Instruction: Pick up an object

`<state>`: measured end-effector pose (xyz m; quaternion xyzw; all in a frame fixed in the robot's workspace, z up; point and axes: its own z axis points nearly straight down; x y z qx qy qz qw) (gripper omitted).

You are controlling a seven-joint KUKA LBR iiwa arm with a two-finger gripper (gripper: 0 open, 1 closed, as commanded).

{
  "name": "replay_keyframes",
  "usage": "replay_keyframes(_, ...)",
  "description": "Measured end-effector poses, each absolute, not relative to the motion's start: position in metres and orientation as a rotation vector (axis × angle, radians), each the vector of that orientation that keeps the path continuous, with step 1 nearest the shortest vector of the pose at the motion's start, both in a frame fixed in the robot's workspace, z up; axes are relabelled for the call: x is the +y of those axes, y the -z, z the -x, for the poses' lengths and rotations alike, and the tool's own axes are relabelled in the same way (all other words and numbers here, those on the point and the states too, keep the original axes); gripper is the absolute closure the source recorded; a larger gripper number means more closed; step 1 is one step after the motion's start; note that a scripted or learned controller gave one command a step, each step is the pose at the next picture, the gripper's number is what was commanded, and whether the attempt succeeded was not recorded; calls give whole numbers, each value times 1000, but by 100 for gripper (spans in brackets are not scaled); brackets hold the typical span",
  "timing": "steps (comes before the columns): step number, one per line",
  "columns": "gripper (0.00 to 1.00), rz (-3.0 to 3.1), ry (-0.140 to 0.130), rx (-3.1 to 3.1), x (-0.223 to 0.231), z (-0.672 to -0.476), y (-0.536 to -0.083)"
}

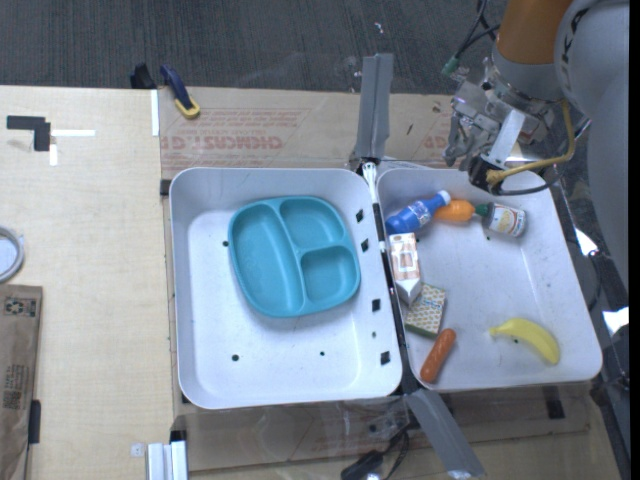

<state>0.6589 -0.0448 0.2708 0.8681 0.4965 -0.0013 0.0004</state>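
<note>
We take the right bin (pixel 560 298) as our landmark. The tool (pixel 478 146) hangs over that bin's far edge, toward its far right corner, at the end of the grey arm (pixel 600 58) with its orange band (pixel 533 18). Cables and brackets crowd the tool, and we cannot tell how it stands or whether it carries anything.

Inside the right bin, along the far side, we see a blue bottle (pixel 417 214), an orange carrot-like piece (pixel 456 211) touching the bottle's cap end, and a small jar (pixel 505 220) just beside it, lying tilted. Against the bin's left wall lies a small white carton (pixel 404 264), with a speckled sponge (pixel 428 309) just nearer and a red sausage (pixel 437 355) toward the near left corner. A banana (pixel 530 338) lies toward the near right corner, well apart from the others.

Left of the right bin sits the second white bin (pixel 200 358), bearing a blue divided plate (pixel 293 255).
</note>
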Motion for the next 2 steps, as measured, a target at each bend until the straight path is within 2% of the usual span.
replay_keyframes(1,100,-2552,4,1830,-32,-632,-350)
replay_keyframes(2,100,-2530,9,1868,-8,-549,-207)
